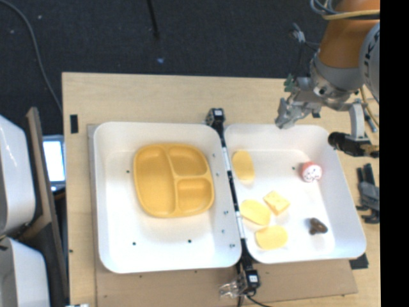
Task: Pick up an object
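The left bin carries a yellow divided tray. The right bin holds flat yellow pieces, a cheese-like wedge, a small red-and-white ball and a dark lump. The gripper hangs over that bin's far rim, carrying nothing; I cannot tell its finger gap. The ball lies nearest, below and right.

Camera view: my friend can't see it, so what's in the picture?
A robot arm's gripper hangs above the far edge of the right bin, which has yellow food pieces, a small red-and-white toy and a little brown thing. The left bin has a yellow divided plate.
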You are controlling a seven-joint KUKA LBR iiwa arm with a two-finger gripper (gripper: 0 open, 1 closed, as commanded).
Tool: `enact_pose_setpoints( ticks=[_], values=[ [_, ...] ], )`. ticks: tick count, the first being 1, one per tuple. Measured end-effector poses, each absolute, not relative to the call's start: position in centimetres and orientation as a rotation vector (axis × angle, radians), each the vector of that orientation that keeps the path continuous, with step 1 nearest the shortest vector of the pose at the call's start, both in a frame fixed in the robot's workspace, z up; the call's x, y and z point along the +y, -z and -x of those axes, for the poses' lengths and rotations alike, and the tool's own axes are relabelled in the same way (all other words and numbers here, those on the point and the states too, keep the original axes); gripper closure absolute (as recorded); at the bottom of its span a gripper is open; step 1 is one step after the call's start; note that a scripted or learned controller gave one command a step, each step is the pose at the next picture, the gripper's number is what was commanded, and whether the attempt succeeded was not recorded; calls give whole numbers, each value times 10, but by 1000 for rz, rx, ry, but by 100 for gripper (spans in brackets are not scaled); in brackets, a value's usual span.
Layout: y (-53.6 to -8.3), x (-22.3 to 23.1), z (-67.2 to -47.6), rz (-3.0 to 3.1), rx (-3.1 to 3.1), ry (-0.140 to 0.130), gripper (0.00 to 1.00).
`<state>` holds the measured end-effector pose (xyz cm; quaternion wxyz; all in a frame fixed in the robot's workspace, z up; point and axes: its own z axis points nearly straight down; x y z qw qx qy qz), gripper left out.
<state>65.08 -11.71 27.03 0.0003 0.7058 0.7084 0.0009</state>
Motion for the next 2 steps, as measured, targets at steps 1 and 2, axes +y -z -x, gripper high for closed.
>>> enact_pose_setpoints(
  ticks=[1, 2],
  values=[
    [-266, -61, -634, -2217, 2225, -2, 100],
    [-272, -11, -628, -2217, 2226, -2, 100]
  ],
)
